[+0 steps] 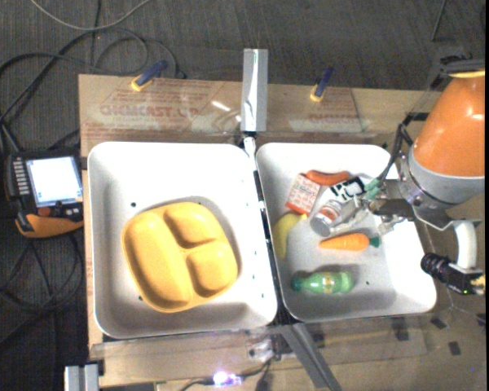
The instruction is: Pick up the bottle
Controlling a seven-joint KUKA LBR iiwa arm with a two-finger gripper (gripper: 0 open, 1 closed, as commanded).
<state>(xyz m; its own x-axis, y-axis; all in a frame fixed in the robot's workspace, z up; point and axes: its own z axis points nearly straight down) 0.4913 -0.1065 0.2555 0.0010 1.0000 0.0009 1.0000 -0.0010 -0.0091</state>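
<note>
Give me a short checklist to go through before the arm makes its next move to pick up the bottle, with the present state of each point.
1. Green bottle lies in the right bin: ok, on its side near the front.
2. Top of the bottle free to approach: ok, nothing lies on it.
3. Space around the bottle: ok, the carrot and the banana lie apart from it.
4. Gripper placed over the bottle: not ok, it is over the cluster of the can and the orange-white box, further back.
5. Gripper fingers open: cannot tell.
6. Yellow tray out of the way: ok, it sits in the left bin.
</note>
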